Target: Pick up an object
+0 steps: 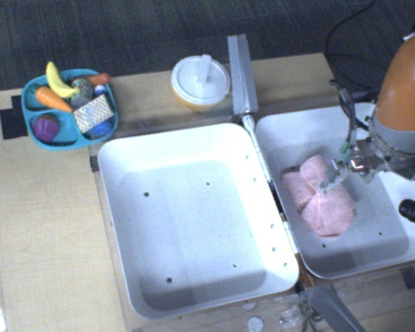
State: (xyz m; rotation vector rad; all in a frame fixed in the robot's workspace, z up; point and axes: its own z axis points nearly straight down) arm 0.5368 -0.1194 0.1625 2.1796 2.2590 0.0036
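Pink crumpled cloth is lying in the right bin, toward its 9 o'clock side. The gripper is reaching in from 3 o'clock and touching the cloth's top; whether it is open or closed cannot be told. At 9 o'clock the left bin is sitting on the tabletop, with a blue toy tray at 11 o'clock.

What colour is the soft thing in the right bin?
Pale pink, seen in the camera view: the cloth lies crumpled in the right bin.
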